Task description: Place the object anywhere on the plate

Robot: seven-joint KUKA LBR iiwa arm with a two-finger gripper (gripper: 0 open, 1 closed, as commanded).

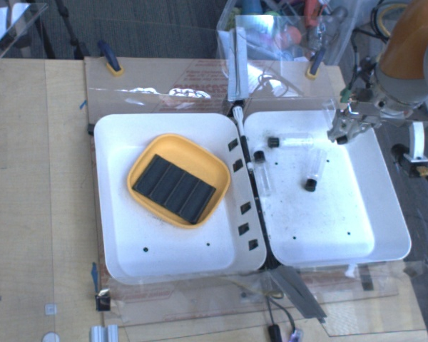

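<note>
Already the dark slab (pixel 175 187) is lying on the yellow plate (pixel 217 171) in the left bin (pixel 114 255), so the placing is looking done. The gripper (pixel 340 135) is hovering over the right bin's (pixel 385 226) far edge; I cannot tell how its jaws stand.

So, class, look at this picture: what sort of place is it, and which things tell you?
Probably a robotics lab test bench: a robot arm reaches over two white bins, a yellow plate sits in one, and cables trail below.
</note>
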